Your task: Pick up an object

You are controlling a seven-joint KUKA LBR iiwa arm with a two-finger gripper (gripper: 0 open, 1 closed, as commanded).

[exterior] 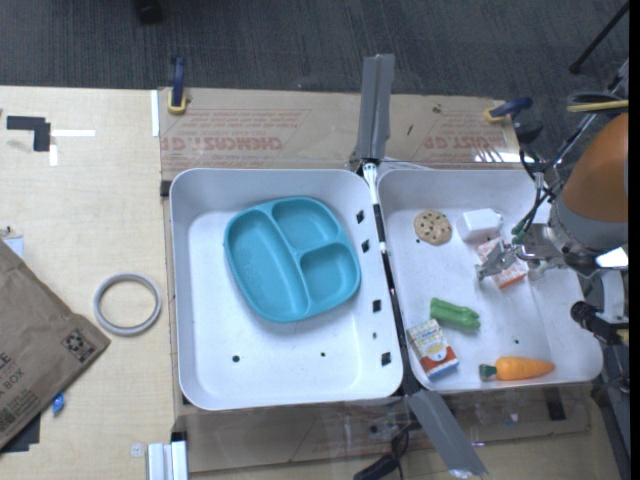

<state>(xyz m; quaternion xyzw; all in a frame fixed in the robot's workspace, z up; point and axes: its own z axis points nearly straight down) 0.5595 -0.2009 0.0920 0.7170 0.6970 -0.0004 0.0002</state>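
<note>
Arm: grey, with an orange band (600, 178), reaching in over the right edge of the right bin (560, 318).
End effector (500, 265): low in the right bin near its right wall, over a small white and red item (508, 273); whether the fingers are apart or together cannot be told, and nothing is clearly seen between them.
White block (480, 222): toward the far edge of the right bin, just beside the end effector.
Cookie (433, 228): far left part of the right bin.
Green vegetable (455, 314): middle of the right bin.
Small carton (432, 347): near left corner of the right bin.
Carrot (518, 369): along the near edge of the right bin.
Left bin (200, 348): holds a blue divided plate (292, 259) at its middle.
Worktop (80, 208): a tape ring (127, 302) and a brown paper bag (35, 343) lie left of the left bin.
</note>
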